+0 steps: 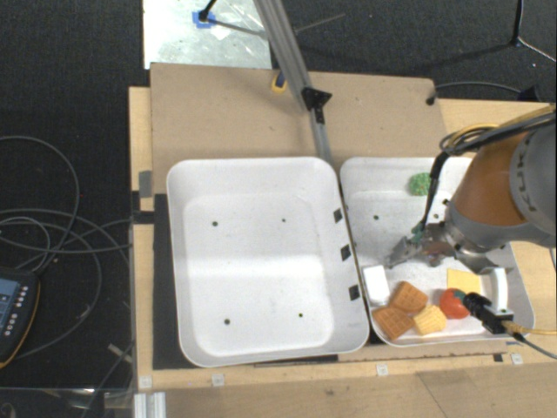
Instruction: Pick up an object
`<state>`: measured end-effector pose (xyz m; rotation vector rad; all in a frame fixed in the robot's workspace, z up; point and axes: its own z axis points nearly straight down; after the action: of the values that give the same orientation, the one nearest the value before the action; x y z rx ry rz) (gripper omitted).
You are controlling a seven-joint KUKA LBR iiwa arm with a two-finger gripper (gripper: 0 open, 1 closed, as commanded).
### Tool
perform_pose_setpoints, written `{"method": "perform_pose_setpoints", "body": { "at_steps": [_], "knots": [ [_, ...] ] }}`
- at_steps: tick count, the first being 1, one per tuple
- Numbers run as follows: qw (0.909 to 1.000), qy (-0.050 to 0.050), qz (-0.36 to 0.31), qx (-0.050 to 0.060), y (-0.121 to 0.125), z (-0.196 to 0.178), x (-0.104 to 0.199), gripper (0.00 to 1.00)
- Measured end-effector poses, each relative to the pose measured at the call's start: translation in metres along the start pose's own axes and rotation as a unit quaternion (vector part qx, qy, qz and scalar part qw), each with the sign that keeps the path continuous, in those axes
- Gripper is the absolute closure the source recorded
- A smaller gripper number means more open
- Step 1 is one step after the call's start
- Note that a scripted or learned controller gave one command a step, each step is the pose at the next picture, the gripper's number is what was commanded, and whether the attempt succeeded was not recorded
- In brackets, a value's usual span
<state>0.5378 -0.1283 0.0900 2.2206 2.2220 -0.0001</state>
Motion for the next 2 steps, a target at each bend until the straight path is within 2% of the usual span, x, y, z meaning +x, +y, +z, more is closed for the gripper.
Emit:
{"method": "perform_pose_setpoints", "body": {
  "at_steps": [1,2],
  "knots": [
    [1.0,0.0,0.0,-0.001,0.001,-0.011,0.0,1.0],
    [1.0,-0.001,-0.002,-0.003,0.011,-0.063,-0.006,1.0]
  ]
}}
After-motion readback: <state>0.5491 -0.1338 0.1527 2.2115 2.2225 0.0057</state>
